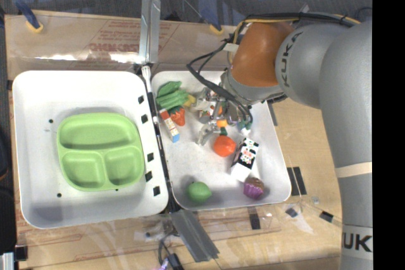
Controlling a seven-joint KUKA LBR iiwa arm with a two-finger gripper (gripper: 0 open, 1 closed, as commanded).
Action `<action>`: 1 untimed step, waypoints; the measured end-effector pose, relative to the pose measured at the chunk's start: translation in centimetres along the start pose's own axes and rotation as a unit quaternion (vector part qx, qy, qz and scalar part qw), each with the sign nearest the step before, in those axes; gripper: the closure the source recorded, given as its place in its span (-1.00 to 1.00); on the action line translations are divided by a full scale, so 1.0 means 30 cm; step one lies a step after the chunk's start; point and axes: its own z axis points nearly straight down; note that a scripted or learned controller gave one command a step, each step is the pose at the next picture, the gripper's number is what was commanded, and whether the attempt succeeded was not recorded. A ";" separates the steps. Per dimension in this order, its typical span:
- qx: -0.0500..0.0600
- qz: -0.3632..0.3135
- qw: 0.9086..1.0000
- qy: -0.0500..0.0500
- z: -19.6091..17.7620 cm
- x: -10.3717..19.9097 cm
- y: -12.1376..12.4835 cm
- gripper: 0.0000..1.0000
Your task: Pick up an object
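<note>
Your gripper (218, 120) hung low in the right bin (273, 155), just above the orange ball (223, 146); you couldn't tell its finger state.

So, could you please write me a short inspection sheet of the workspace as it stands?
Surface: wooden bench bearing two white bins; left bin holds a green divided tray.
Job's things: right bin holds an orange ball, green ball, purple toy, black-and-white box, green toy.
Clutter: nothing seen.
Grippers: gripper low in right bin above the orange ball.
Cables: black cables by the wrist.
Surroundings: dark floor.
</note>
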 end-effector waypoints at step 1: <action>-0.001 -0.004 1.000 0.003 -0.019 0.002 0.008 1.00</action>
